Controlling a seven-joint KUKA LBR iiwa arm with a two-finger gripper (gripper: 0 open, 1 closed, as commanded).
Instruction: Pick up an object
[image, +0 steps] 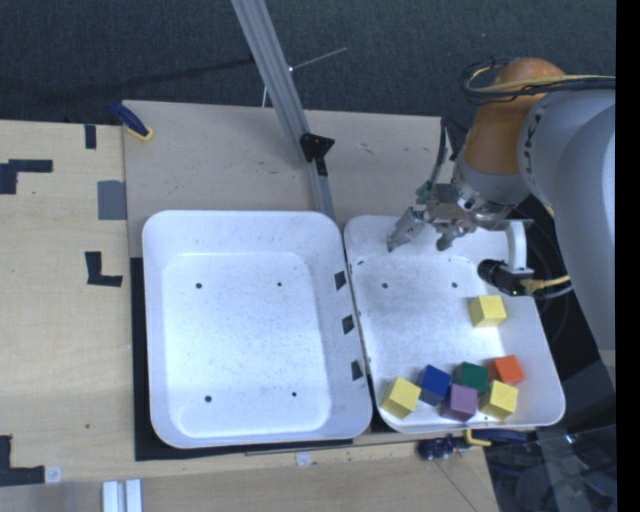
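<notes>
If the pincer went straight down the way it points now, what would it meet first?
Most likely bare floor at the far end of the right bin. The pincer is empty, and the lone yellow block sits off its line; depth is unclear.

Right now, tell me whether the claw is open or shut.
Open. The claw hangs over the right bin's far edge with its two fingers spread apart and nothing between them; the blocks lie nearer the camera.

Robotics lab: plywood bench (220, 165) with two white bins (240, 320), black tape marks (95, 268), grey KUKA arm (570, 140), aluminium camera pole (285, 90).
</notes>
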